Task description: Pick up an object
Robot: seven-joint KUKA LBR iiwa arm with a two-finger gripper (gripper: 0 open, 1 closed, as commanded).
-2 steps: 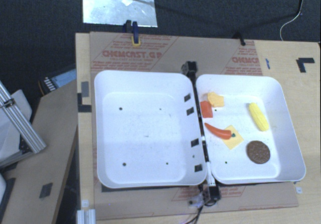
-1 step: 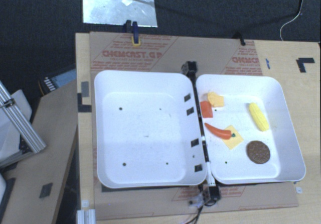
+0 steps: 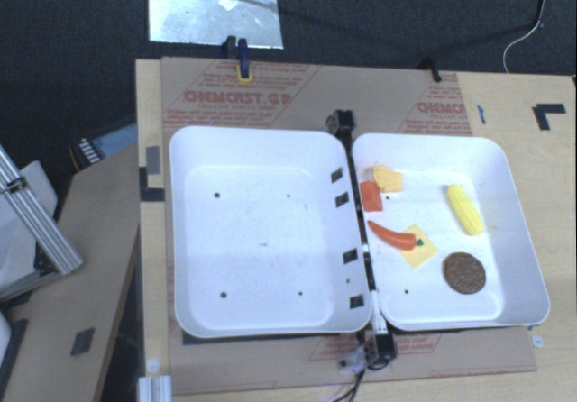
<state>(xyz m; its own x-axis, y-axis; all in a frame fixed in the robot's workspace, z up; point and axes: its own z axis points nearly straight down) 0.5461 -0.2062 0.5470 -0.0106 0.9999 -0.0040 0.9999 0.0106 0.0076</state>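
Six pickable items, all in the right bin (image 3: 526,251): one corn cob (image 3: 464,209), one brown disc (image 3: 464,273), one red chili (image 3: 393,234) lying across one yellow cheese slice (image 3: 420,252), one red block (image 3: 370,196), and one yellow chunk (image 3: 389,178). The cob's long axis runs roughly near-far in the view, slightly slanted. Judging by the arm's entry from the right, cob and disc lie closest to the gripper. Gripper state: cannot tell. Two bins; left bin (image 3: 261,238) is farther.
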